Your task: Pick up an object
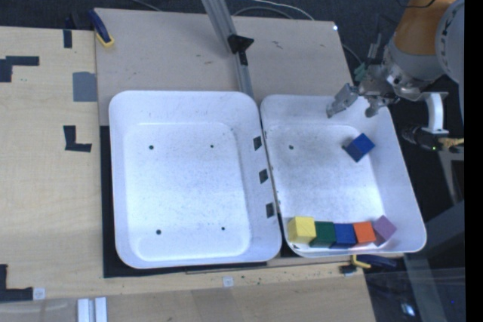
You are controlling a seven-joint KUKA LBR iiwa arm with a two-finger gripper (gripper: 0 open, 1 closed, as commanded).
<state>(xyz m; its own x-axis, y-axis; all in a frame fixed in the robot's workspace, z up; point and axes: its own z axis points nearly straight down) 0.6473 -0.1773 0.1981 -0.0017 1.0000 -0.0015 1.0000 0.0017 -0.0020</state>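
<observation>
The gripper (353,106) hangs over the right bin (392,162) at its 1 o'clock corner, fingers spread apart, clamping nothing. A blue block (359,147) lies just beside it, toward 6 o'clock, not touching.

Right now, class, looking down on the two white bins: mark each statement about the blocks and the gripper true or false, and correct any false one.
1. A lone blue block lies in the right bin. True.
2. The gripper holds the blue block. False: nothing is between its open fingers, and the block lies apart from it on the bin floor.
3. Five blocks sit in a row along the right bin's near edge. True: yellow block, green block, a second blue block, orange block, purple block.
4. The yellow block lies in the left bin. False: it lies at the left end of the row in the right bin.
</observation>
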